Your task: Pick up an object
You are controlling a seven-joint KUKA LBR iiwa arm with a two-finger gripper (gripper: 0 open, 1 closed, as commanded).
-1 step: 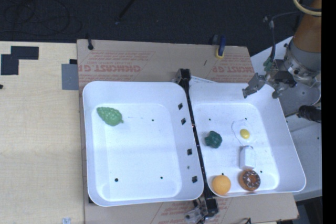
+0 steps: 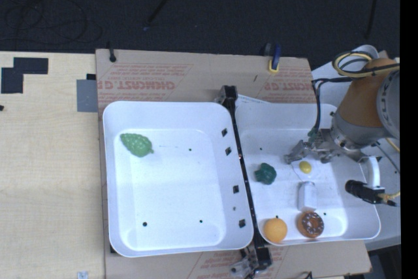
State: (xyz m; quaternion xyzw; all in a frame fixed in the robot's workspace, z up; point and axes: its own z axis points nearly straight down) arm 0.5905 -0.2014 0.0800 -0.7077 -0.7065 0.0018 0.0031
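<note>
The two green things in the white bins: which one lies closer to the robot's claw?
The dark green lump in the right bin, just left of the gripper. The pale green, leafy-looking piece lies far off in the left bin.

The arm (image 2: 375, 101) runs past the right edge.

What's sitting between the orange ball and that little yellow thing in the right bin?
In the camera view, a small white cylinder lies roughly between the orange ball and the small yellow object, with the sprinkled doughnut just below it.
</note>
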